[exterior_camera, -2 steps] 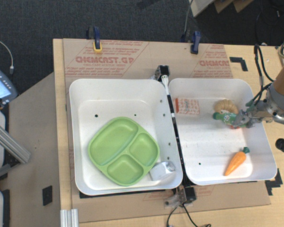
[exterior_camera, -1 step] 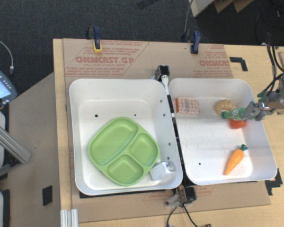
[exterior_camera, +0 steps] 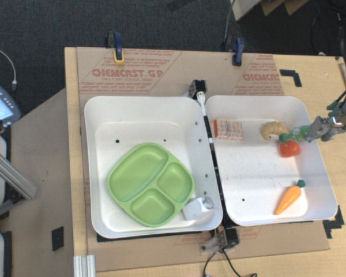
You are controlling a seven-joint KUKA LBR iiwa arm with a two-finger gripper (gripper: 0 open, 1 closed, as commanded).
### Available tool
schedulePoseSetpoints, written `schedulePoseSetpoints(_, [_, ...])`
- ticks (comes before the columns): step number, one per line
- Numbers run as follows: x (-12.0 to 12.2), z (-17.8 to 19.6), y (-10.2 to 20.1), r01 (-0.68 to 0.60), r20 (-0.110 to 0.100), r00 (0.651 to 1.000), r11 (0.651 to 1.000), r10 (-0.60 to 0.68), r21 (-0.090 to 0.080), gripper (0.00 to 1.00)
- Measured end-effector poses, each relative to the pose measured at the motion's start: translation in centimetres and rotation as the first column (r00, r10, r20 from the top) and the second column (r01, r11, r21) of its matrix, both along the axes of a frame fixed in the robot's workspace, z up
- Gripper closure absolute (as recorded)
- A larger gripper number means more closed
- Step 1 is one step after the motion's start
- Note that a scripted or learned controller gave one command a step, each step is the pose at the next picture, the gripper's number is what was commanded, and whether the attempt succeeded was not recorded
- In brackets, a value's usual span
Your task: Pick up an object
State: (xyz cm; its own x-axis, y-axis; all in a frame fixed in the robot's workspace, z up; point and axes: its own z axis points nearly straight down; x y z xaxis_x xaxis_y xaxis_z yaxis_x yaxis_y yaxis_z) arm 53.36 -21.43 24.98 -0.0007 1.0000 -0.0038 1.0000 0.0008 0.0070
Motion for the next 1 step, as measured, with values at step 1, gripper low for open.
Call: schedulePoseSetpoints(1, [0.62,-1.29,4.92,-0.005,-0.009,1.000,1.000,0.005,0.006,1.00])
